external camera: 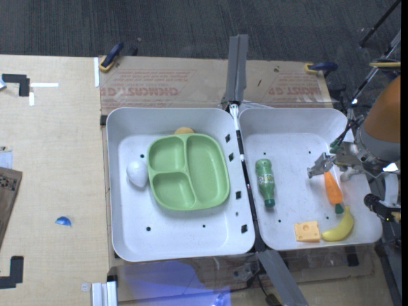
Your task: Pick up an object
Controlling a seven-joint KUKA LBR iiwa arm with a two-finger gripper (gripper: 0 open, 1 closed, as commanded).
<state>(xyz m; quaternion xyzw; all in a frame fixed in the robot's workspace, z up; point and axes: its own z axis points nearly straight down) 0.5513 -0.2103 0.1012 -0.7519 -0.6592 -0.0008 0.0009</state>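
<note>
Lying in your R bin (280, 123) near its R wall: carrot (333, 189), gripper (326, 164) at its top end, fingers apart, nothing clamped. Nearby: banana (340, 227), cheese (307, 231), green bottle (265, 182).

Grey arm (376, 146), orange band (390, 110)

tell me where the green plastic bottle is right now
The green plastic bottle lies in the right-hand white bin near its left wall, just right of the divider between the bins, well left of the orange carrot.
</note>
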